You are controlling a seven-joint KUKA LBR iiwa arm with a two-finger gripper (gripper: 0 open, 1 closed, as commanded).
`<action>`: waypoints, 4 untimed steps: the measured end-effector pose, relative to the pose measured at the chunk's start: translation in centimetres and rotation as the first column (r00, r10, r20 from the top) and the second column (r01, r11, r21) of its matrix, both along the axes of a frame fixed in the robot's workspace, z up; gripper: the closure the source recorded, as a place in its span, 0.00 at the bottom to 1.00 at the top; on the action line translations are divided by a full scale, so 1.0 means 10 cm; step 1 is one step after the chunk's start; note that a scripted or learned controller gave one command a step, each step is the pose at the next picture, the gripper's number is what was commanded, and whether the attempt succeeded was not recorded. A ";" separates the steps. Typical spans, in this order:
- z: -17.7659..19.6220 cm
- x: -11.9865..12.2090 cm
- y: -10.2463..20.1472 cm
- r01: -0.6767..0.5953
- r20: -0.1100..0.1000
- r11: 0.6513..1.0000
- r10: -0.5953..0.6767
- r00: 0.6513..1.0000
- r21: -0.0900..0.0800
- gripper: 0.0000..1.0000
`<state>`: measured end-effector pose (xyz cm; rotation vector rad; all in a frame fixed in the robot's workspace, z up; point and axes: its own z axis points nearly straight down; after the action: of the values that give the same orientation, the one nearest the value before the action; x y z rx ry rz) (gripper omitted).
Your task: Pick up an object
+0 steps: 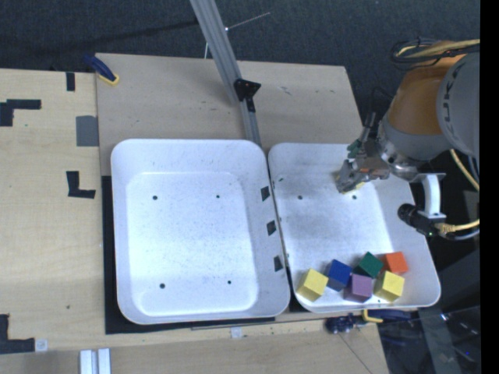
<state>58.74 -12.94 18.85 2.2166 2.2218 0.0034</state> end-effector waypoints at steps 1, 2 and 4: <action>0.53 0.01 0.00 0.000 0.001 1.000 0.000 1.000 -0.001 1.00; 0.59 0.10 0.53 -0.005 -0.003 1.000 0.005 1.000 0.003 1.00; 0.51 0.16 1.66 -0.005 -0.006 1.000 0.005 1.000 0.002 1.00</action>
<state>60.34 3.70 23.91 2.2152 2.2321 -0.0010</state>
